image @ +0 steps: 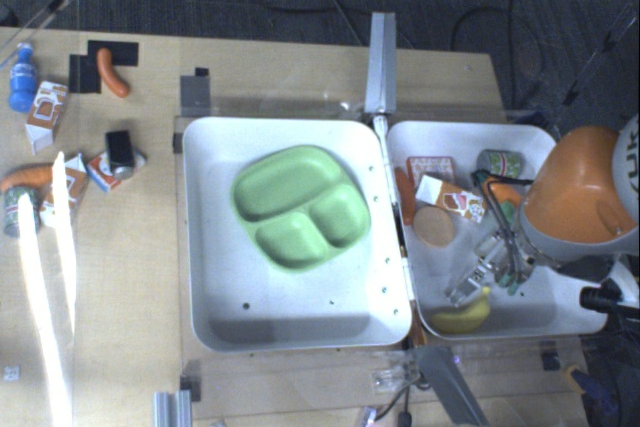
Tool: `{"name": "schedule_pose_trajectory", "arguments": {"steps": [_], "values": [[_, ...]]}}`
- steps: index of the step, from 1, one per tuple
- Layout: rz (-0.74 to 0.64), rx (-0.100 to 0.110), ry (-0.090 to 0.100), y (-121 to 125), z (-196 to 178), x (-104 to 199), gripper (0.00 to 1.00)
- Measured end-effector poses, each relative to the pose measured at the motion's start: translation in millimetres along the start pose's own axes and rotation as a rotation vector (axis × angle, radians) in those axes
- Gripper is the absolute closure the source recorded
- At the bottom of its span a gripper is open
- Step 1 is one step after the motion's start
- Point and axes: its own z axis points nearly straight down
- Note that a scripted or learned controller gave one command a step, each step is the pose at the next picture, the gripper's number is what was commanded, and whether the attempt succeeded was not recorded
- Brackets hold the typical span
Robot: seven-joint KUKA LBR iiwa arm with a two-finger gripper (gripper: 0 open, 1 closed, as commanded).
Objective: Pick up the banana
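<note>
Looking down on the bench, we see the gripper point(472, 287) low in the right bin point(560, 310), its metal fingers reaching toward the bin's front edge and ending right at the banana point(462, 316). We cannot tell whether the fingers are parted or closed, and nothing shows the banana between them. The banana lies flat near the front left corner of the right bin, touching or just below the fingertips. Behind the gripper, the arm point(580, 195) with its orange band comes in from the right and covers part of that bin. Further back in the same bin we find a round tan item point(434, 226), a small carton point(452, 196), a red box point(429, 168) and a green can point(503, 162). The left bin point(215, 305) holds a green divided tray point(300, 205), lying flat near its middle. On the bench to the left, well apart from both bins, are a blue bottle point(22, 77), a sausage point(112, 72) and a few small cartons point(46, 108)
</note>
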Motion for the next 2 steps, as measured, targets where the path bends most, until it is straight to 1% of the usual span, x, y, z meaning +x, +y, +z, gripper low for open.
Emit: {"name": "schedule_pose_trajectory", "arguments": {"steps": [1,2], "values": [[0.354,-0.002,0.003,-33,1,-29,0.0],[0.721,-0.003,-0.002,15,0,11,0.0]]}}
